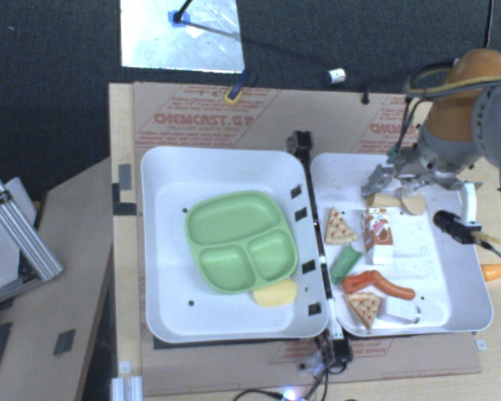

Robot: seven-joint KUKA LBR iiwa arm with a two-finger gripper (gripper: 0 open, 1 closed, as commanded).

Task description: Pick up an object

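From above, the gripper (390,180) hangs over the right bin's (472,307) far edge, just beside a tan bread piece (398,199); whether its jaws are apart, I cannot tell. The bread looks light and soft, best pinched across its narrow width. A carton (377,234) lies nearby, its print unreadable. The board (204,117) reads "CHEMCAST".

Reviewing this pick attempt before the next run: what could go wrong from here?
1. The tool sits at the far edge of the right bin, by a pale bread-like piece; it may scrape the wall.
2. The food pieces lie crowded: the sausage touches the green piece and a waffle wedge, so a grab may drag neighbours.
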